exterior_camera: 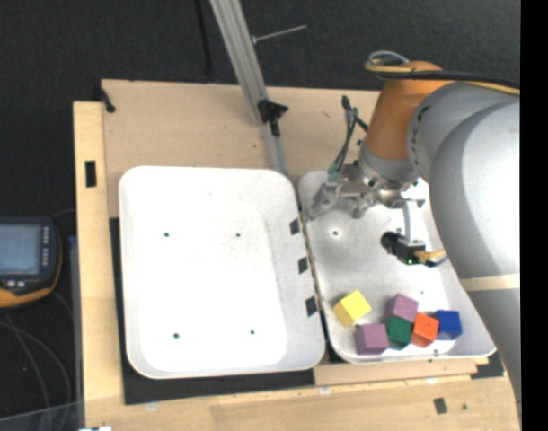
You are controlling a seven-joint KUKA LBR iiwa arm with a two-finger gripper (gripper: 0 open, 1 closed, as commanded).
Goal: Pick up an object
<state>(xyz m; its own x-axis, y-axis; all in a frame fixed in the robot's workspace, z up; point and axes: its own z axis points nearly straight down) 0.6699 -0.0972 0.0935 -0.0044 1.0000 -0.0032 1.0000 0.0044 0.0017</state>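
- Hand (344,197): low over the right bin (346,241), at its far corner; whether released or clenched, I cannot tell.
- Blocks, well short of the hand, near edge: yellow block (353,308), two purple blocks (402,308), green block (399,329), orange block (425,329), blue block (448,322).

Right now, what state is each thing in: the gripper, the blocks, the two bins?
gripper: over the far end of the right bin, well away from the blocks
yellow block: loose on the right bin floor, apart from the others
purple blocks, green block, orange block, blue block: clustered at the near end
right bin: holds all blocks
left bin: flat on the bench
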